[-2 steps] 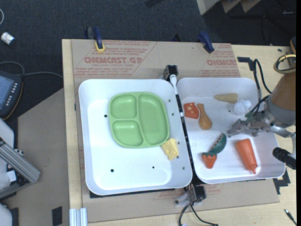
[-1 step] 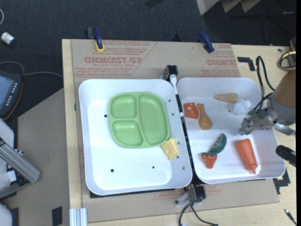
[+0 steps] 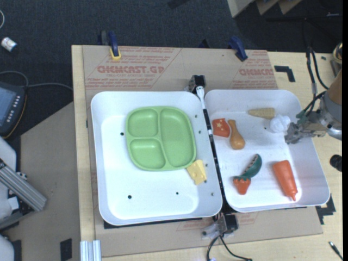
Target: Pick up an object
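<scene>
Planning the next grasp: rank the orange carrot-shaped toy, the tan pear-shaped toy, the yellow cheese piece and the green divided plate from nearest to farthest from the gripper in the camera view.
From the gripper, at the right bin's right edge:
1. Orange carrot-shaped toy, right bin, just below the gripper.
2. Tan pear-shaped toy, right bin, toward its left side.
3. Yellow cheese piece, left bin, by the divider.
4. Green divided plate, left bin's middle.

A robotics lab: clamped board (image 3: 174,64), twin white bins (image 3: 109,162), loose cables (image 3: 228,249), toy food (image 3: 285,179).
</scene>
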You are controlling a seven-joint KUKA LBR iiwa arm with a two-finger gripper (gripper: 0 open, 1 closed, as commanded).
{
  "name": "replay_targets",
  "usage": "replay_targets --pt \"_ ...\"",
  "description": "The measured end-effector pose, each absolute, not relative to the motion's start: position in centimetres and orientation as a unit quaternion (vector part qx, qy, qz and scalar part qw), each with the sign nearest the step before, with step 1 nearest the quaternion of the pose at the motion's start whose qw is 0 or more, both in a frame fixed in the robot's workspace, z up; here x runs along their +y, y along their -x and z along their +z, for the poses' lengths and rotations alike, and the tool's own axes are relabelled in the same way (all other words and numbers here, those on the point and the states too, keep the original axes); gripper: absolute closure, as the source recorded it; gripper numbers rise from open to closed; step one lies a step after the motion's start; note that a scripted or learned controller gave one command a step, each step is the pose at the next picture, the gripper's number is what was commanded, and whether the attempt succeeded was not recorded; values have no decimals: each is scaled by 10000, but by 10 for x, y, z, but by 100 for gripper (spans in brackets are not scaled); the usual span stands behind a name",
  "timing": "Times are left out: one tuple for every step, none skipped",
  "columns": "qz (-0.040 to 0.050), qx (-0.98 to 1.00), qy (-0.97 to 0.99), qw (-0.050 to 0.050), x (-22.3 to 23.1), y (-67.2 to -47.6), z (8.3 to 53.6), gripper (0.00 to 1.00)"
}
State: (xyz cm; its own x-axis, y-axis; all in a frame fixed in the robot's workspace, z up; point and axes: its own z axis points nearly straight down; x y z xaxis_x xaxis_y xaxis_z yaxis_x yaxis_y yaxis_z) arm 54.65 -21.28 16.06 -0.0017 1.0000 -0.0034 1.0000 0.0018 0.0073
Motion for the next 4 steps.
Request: replay_targets --pt "15 7078 -7064 37 -203 -548 212 100" --pt "8 7076 -7066 24 -203 -549 226 100" --pt "10 7094 -7048 2 -150 -571 216 100" --pt "19 7093 -7049 14 -102 -587 227 100"
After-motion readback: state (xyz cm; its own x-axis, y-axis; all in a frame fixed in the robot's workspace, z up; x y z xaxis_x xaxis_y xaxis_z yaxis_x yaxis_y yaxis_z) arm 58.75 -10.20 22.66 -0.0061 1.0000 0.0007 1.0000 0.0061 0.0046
